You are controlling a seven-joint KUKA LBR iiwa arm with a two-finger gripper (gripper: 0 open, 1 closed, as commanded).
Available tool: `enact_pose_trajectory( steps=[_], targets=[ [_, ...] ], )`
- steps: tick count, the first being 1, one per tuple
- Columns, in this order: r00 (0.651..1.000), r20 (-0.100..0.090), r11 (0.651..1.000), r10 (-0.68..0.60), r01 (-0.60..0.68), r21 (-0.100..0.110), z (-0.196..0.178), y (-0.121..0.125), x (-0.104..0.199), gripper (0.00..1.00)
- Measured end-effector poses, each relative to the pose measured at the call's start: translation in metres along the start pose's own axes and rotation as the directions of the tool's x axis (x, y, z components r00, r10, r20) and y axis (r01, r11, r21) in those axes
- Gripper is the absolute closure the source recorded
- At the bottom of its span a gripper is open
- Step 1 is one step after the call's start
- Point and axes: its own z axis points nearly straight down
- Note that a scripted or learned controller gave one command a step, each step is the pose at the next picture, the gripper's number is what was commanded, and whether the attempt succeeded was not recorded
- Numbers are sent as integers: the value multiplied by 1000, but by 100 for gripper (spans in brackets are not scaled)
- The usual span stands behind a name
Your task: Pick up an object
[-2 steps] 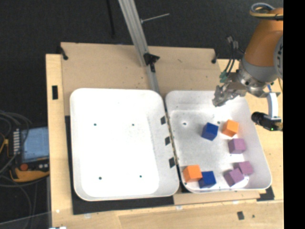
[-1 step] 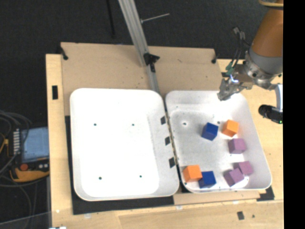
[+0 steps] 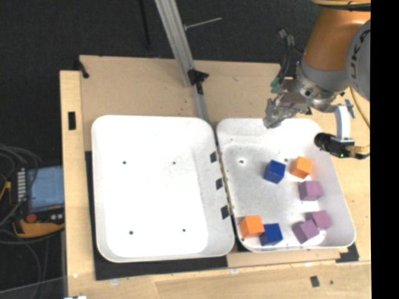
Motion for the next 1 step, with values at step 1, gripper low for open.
enact_pose_trajectory(
  steps=[1],
  targets=[
    [1000, -1, 1000, 0, 0, 4, 6, -2, 61, 100]
  ],
)
